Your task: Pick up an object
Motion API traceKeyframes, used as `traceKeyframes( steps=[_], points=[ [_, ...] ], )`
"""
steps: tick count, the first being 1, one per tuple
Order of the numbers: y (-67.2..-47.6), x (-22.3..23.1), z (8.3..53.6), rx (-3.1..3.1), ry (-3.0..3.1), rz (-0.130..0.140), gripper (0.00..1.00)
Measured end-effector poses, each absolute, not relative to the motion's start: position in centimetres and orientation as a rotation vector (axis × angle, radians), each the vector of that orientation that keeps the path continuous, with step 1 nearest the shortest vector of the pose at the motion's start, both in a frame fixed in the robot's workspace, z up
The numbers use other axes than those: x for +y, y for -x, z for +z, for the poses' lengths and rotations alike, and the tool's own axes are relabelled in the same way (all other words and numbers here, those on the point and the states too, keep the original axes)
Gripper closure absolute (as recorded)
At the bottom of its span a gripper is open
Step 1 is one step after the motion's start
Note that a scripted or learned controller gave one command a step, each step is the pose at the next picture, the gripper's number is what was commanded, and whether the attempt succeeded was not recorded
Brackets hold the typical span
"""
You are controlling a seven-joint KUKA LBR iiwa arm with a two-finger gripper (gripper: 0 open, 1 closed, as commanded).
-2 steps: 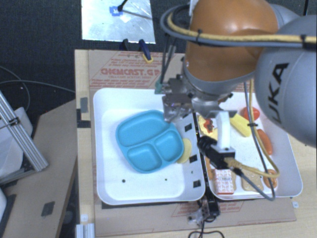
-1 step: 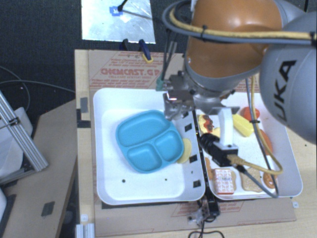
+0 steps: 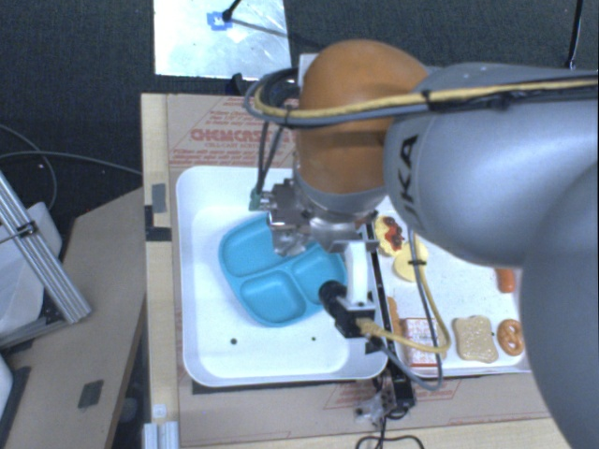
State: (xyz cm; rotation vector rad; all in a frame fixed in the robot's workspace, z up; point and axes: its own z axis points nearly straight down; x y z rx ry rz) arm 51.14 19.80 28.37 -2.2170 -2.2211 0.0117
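Note:
A blue divided plate (image 3: 271, 274) lies in the left white bin (image 3: 201, 344). The arm's orange band and grey wrist hang right over the plate's upper right part, and the gripper (image 3: 298, 241) reaches down onto the plate there. The wrist body hides its fingers. In the right bin (image 3: 459, 363) lie small food items: a slice of toast (image 3: 475, 338), a pretzel (image 3: 511, 336), a yellow piece (image 3: 408, 265) and a reddish piece (image 3: 390, 235).
A black cable plug (image 3: 339, 309) and yellow hose hang from the wrist over the divider between the bins. The large grey arm covers the upper right. A metal frame (image 3: 37, 269) stands at the left, beyond the bench edge.

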Motion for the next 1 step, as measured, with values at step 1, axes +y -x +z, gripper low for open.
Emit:
traceKeyframes(
  steps=[1],
  points=[
    [-51.23,19.72,30.13,-2.226,2.216,-0.003,1.0]
  ],
)
